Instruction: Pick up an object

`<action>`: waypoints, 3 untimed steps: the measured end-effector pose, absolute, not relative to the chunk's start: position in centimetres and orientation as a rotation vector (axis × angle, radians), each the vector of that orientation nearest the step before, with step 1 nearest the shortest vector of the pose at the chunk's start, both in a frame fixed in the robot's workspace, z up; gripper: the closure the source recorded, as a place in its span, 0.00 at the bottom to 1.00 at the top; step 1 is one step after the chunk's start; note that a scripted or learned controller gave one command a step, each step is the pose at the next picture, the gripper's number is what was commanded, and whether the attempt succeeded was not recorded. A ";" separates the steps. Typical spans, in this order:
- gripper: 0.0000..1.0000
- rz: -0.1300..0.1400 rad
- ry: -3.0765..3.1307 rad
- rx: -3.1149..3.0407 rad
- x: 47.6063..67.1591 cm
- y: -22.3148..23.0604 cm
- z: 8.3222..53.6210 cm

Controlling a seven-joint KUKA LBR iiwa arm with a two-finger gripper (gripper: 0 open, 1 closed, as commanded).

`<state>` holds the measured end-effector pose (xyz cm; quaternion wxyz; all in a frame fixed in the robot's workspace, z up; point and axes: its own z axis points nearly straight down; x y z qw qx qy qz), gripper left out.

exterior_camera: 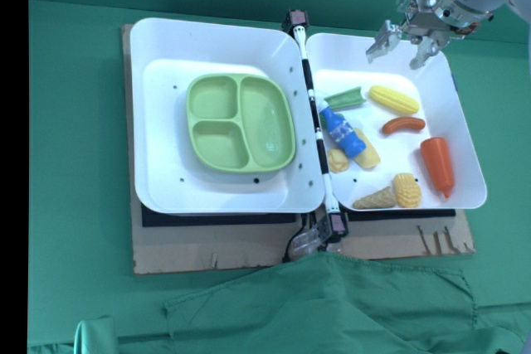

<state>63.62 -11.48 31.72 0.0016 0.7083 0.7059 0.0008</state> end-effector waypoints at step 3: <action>1.00 0.004 2.209 2.224 53.2 -17.9 32.0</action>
